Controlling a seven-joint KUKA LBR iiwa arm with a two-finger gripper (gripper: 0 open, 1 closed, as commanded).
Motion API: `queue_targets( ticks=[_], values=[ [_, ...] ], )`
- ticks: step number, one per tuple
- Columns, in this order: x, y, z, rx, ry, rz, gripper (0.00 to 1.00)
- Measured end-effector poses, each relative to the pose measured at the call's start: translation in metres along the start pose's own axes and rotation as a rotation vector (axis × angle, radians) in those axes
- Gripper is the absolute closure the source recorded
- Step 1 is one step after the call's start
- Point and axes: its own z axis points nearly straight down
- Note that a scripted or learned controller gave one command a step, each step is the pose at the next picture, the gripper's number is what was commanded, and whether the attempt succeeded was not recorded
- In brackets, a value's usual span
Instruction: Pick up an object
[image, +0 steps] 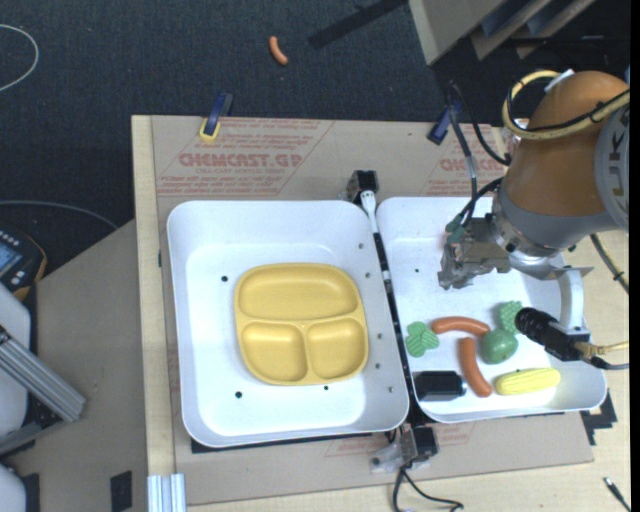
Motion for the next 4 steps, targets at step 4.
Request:
queue_targets(
  ticks=[4],
  values=[
    [0.014, -0.015, 0.016, 0.0, -0.001, 0.001, 1.0]
  ],
)
